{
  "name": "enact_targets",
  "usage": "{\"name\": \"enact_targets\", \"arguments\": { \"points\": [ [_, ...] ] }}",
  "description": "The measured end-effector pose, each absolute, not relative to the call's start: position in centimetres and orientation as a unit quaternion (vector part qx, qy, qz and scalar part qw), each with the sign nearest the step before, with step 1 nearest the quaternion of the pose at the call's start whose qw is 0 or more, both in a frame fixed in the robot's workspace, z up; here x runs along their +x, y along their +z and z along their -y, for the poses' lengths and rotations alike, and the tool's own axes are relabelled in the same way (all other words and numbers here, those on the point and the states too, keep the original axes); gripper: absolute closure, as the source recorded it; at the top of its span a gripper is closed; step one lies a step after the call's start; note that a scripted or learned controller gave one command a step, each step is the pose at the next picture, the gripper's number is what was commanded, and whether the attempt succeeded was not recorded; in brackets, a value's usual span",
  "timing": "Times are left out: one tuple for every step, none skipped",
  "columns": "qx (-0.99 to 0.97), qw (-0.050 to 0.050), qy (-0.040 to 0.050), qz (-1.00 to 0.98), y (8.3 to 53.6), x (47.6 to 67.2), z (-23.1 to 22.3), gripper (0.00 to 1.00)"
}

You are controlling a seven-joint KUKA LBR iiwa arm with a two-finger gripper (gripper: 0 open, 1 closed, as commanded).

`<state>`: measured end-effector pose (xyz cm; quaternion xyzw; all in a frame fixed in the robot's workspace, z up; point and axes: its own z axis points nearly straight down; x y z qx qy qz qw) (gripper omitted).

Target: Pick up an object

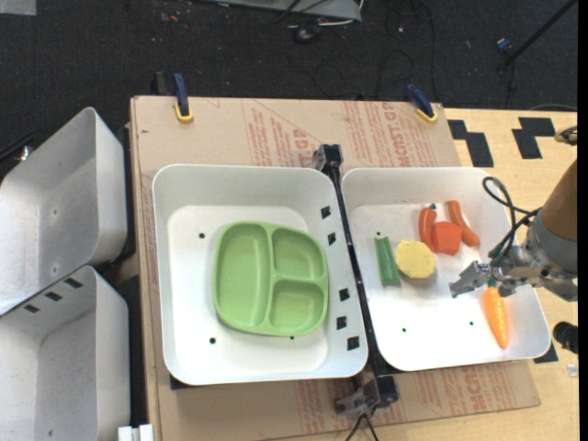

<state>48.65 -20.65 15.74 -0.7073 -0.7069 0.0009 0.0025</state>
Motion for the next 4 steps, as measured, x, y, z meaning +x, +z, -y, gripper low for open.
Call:
{"name": "enact_targets", "arguments": {
  "points": [
    [-0.707, 0.003, -0.0002, 0.707, 9.5, 48.7, 19.9, 0.0],
    [-0.707, 0.001, -0.0003, 0.707, 10.8, 48.8, 20.0, 1.0],
    [-0.706, -0.002, -0.001, 0.708, 15.6, 48.5, 19.2, 1.0],
    [-0.706, -0.003, -0.0011, 0.708, 21.9, 48.6, 18.8, 1.0]
  ]
}}
